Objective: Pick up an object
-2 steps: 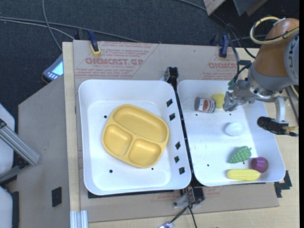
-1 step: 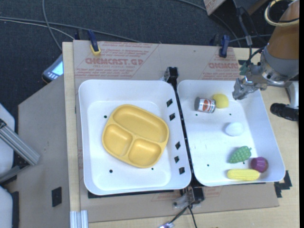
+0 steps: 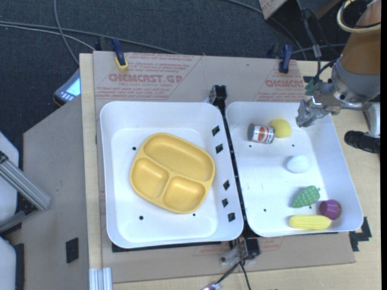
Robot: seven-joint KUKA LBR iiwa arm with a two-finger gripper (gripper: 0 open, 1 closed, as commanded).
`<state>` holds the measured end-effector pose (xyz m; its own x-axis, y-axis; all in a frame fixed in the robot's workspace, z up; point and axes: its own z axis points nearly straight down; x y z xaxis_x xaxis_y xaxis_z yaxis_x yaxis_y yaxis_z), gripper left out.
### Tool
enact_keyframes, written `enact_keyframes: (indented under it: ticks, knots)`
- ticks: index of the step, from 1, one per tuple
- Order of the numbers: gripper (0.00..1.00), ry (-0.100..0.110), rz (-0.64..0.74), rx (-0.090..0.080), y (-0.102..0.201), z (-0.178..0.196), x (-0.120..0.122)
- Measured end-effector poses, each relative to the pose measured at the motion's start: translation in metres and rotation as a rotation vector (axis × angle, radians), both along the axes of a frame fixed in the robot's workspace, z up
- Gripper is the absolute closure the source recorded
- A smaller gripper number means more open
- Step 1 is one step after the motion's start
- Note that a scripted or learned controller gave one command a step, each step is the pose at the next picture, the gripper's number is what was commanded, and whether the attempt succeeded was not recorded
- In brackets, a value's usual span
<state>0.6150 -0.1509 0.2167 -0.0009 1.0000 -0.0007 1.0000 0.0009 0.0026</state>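
Observation:
The right bin [image 3: 338, 156] holds a small red and white can [image 3: 262, 134] lying on its side, with a yellow ball [image 3: 280, 127] touching it. A white egg-shaped object [image 3: 297, 164] lies near the bin's middle. Toward the front right sit a green bumpy fruit [image 3: 306, 196], a purple round object [image 3: 330, 209] and a yellow corn cob [image 3: 309, 222]. My gripper [image 3: 306, 117] hangs over the bin's far right corner, just right of the yellow ball, with nothing seen between its fingers.
The left bin [image 3: 115, 180] holds a yellow divided plate [image 3: 172, 172]. Black clips line the wall between the bins. Blue clamps [image 3: 120, 58] pin the cardboard sheet at the back. Cables run across the dark floor behind.

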Motion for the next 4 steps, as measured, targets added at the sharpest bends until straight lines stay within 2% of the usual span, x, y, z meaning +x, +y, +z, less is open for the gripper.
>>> enact_keyframes:
  ticks: [1,2,3,4]
  knots:
    - [1.0,0.006,0.003,0.003,0.04,0.002,-0.017]
    - [1.0,0.006,0.004,0.003,0.098,-0.001,-0.028]
    - [1.0,0.008,0.005,0.004,0.148,-0.009,-0.048]
    - [1.0,0.006,0.006,0.004,0.2,0.005,-0.069]
